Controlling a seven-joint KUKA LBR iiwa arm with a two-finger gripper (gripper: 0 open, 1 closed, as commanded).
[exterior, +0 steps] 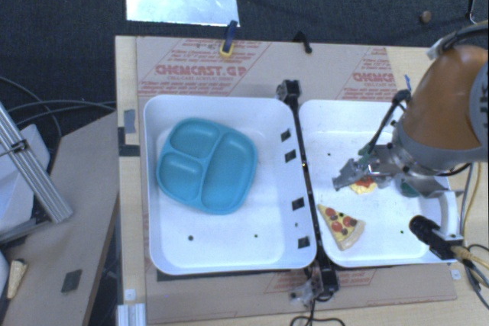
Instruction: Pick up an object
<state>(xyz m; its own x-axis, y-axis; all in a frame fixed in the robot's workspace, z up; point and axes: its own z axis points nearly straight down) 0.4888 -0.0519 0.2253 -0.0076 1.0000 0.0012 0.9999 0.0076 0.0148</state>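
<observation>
- Two-finger gripper (345,178) on the grey arm with the orange band (447,99): hanging low over the right-hand shallow white bin (336,122); whether its tips are parted or closed cannot be told at this size, and nothing is showing between them.
- Small yellow and red toy piece (365,185): lying on the bin floor, just beside the tips and partly hidden under the wrist. Shape unclear; probably light, hard plastic, so likely to be skidding away if nudged.
- Flat toy pizza slice, tan crust with red dots (341,225): lying near the tips, on the side towards the camera. Appearing light, stiff and thin; a pinch across the thicker crust end is looking surest, since the flat face is offering little to hold.
- Teal object (409,188): peeking out behind the tips, mostly hidden by the wrist.
- Blue three-compartment plastic plate (206,166): sitting well apart from the tips, in the left-hand bin (229,248). Broad, smooth, rigid; only its rim is offering a hold.
</observation>
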